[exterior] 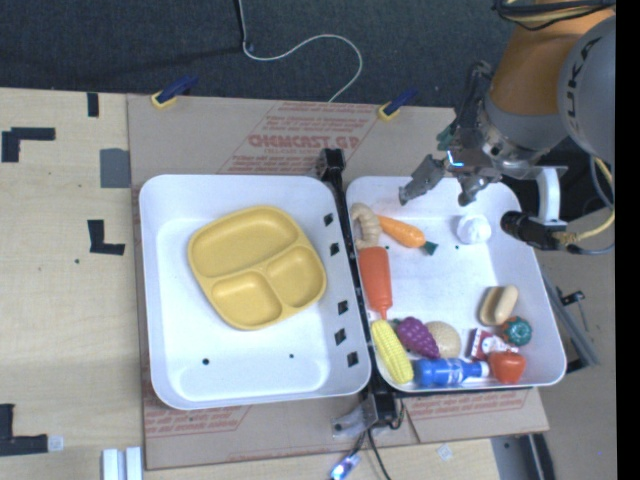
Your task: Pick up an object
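Note:
My gripper (445,185) hangs open over the far edge of the right bin (455,278), with nothing between its two dark fingers. Just below it lie a carrot (402,232) and a small white object (472,229). Along the bin's left wall lie a beige piece (366,225) and an orange-red sausage (376,278). At the near end are a corn cob (391,351), purple grapes (417,335), a blue bottle (447,372), a bread roll (498,304) and a red tomato-like piece (508,366).
The left bin (180,368) holds a yellow divided plate (257,265). Black clips join the two bins along their shared wall (345,268). A white cable (300,48) loops over the dark cloth behind the bench. The arm's grey and orange body (545,68) stands at the upper right.

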You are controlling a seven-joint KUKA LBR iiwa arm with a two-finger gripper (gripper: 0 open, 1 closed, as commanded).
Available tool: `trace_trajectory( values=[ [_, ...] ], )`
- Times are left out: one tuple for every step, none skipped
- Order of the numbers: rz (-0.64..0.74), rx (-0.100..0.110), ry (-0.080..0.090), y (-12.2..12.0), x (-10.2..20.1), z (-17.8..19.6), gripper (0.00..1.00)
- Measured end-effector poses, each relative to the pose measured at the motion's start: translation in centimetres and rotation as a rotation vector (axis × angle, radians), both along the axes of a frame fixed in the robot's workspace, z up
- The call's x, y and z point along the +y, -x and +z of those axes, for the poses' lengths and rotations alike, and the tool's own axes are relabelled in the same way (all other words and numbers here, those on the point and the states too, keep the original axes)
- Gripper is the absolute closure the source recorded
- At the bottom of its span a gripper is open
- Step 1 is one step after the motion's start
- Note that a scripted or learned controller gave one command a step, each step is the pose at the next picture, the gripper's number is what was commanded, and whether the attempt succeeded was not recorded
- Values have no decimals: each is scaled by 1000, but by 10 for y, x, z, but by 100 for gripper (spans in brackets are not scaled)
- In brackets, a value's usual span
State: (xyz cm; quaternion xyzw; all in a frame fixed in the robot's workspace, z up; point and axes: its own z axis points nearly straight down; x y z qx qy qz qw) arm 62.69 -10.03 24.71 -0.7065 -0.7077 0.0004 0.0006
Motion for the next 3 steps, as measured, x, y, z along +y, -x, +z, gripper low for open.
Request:
trace_trajectory(
  values=[
    [0, -21, 3, 44, 5, 218, 0],
    [0, -2, 2, 44, 5, 217, 100],
    [-5, -2, 0, 147, -12, 228, 100]
  ],
)
